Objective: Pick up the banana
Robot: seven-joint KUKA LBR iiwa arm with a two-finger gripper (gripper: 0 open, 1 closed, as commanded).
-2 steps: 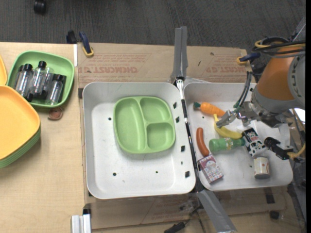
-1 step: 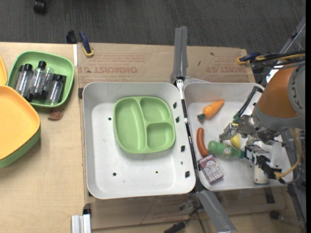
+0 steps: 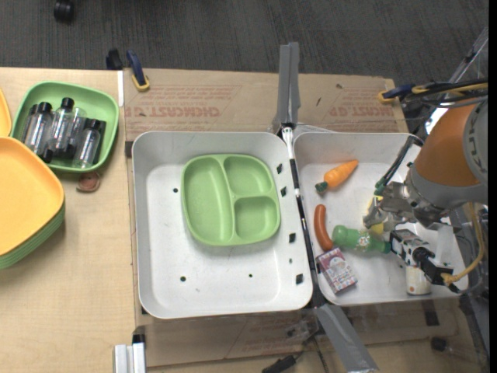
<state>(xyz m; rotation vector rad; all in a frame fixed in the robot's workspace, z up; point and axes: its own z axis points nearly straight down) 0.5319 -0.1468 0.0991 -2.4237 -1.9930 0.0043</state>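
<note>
Brown cardboard covers the wooden tabletop [image 3: 70,286] under two shallow white plastic bins, and above the right bin [image 3: 353,148] the grey gripper [image 3: 380,212] hangs over a small yellow banana [image 3: 375,217], beside a green plastic bottle [image 3: 359,238], dark grey carpet behind.

My wrist covers my gripper [image 3: 382,214], so I cannot tell how it stands. Of the banana [image 3: 376,217] only a yellow sliver peeks out beneath me, touching the green bottle [image 3: 359,238]. The yellow plates [image 3: 27,200] run off the left edge. My arm [image 3: 458,158] is cut by the right edge.
</note>
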